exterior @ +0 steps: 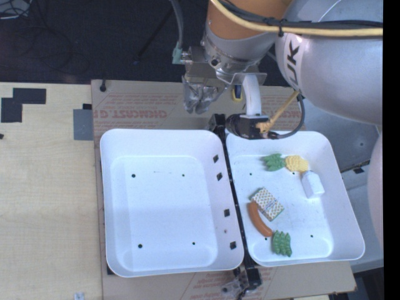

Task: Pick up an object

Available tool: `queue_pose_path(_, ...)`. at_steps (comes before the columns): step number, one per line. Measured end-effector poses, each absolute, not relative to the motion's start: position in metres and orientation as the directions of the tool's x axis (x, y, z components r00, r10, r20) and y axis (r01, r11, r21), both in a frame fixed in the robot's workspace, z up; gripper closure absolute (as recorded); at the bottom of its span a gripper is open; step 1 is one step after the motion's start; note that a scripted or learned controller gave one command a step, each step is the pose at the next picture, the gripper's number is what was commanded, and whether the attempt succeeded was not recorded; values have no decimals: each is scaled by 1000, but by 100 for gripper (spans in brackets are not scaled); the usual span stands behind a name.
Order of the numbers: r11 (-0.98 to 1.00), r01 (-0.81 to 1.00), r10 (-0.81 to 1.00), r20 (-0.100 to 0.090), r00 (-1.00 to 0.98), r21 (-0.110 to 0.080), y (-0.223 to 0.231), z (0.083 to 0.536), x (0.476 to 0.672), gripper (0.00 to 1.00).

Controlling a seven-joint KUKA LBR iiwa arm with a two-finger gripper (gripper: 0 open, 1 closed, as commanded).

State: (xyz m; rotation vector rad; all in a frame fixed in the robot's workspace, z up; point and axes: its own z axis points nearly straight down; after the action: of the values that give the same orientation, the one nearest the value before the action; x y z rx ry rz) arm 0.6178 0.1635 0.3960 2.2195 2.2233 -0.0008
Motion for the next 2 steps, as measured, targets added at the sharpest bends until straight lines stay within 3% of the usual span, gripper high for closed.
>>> queue_pose_path(1, -3, 1000, 1000, -3, 3, -10, 157, 333, 574, 100)
queue_pose_path(2, 3, 1000, 1000, -1, -3, -4, 212, 287, 616, 100)
